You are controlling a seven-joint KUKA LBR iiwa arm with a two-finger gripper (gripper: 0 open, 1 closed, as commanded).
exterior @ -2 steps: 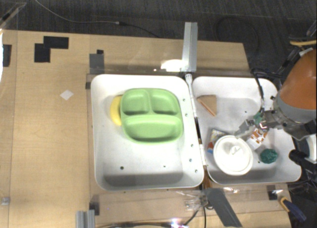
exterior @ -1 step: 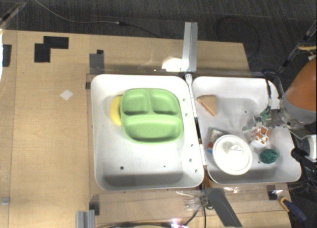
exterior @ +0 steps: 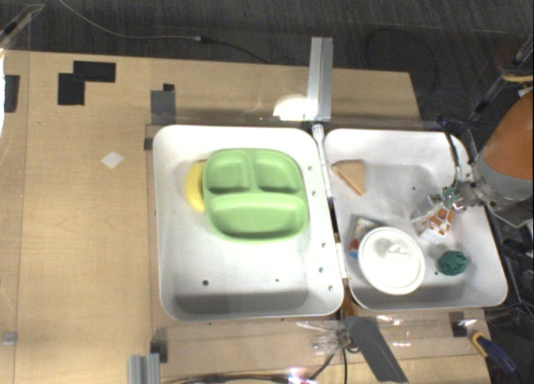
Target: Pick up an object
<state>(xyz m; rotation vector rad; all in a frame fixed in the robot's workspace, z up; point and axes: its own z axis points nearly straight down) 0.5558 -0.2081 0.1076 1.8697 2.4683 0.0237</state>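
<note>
Right bin [exterior: 392, 157], with candidate objects lying apart: a tan wedge-shaped piece [exterior: 350, 176] near the far left corner, a white round lidded container [exterior: 390, 259] toward the near wall, and a small dark-green object [exterior: 452, 263] beside it. The gripper [exterior: 440, 211] is hovering low over the bin's right side; its state cannot be told. Left bin [exterior: 242, 290] is holding a green divided plate [exterior: 254, 193] overlapping a yellow object [exterior: 194, 188].
</note>
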